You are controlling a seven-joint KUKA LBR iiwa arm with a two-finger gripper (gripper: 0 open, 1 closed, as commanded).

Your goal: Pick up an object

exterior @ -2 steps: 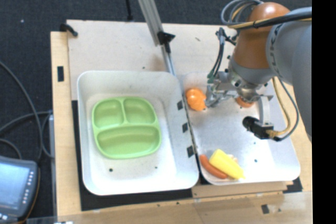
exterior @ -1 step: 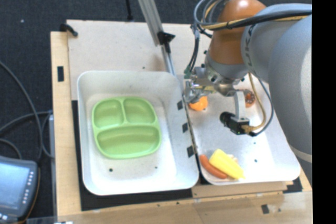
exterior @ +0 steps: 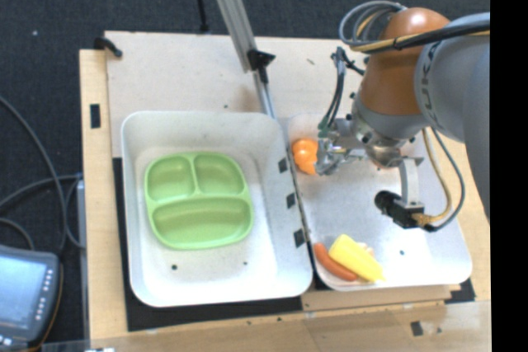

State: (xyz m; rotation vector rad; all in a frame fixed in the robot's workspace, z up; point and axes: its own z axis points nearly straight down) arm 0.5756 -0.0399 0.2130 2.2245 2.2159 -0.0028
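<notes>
Hand (exterior: 323,154) beside orange ball (exterior: 304,154), right bin (exterior: 429,260)

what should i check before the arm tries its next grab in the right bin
1. Target in view: orange ball lies at the right bin's left wall, ok.
2. Gripper near target: right beside the ball, ok.
3. Ball between the fingers: cannot tell.
4. Room on the ball's far side: it sits against the wall, not ok.
5. Other items out of the way: yellow piece and carrot sit at the front edge, apart from the ball, ok.
6. Green divided tray in the left bin, away from the arm, ok.
</notes>
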